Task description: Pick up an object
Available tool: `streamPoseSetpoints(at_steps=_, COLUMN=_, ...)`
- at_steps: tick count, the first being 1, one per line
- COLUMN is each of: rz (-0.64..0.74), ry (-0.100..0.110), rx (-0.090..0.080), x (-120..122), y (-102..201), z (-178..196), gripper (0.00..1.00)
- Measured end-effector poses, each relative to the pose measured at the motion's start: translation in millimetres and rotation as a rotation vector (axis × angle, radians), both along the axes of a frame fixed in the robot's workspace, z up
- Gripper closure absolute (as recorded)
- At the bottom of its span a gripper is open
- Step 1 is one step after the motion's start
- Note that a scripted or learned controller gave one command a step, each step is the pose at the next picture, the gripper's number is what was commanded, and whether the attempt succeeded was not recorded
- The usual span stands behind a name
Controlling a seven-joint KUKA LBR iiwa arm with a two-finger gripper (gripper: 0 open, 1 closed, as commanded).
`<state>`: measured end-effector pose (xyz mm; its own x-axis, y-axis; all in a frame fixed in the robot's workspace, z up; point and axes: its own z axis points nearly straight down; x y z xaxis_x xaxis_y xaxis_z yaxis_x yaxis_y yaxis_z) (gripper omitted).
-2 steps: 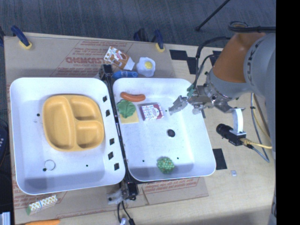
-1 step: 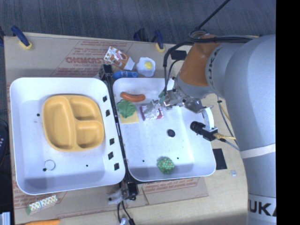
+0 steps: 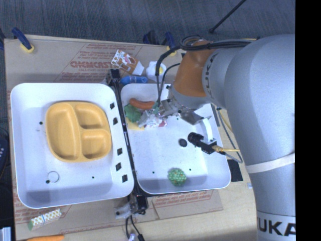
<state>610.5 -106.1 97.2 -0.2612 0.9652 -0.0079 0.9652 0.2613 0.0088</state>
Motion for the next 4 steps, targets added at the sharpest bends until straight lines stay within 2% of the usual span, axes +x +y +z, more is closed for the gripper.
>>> streamPoseSetpoints(at_steps=1, rz=-0.126, ry=-0.004, rx=0.001, x=-5, y=8, z=0, gripper=0.0)
streamPoseSetpoints(at_steps=2, rz=-0.5, ry=-0.007, rx=0.009, x=-5, y=9, z=0, gripper=0.0)
streamPoseSetpoints(at_steps=3, rz=-0.496, ry=-0.004, rx=0.011, x=-5, y=9, z=11, gripper=1.0)
streamPoseSetpoints(at_steps=4, rz=-0.496, ry=-0.003, rx=0.011, x=-5, y=9, z=11, gripper=0.0)
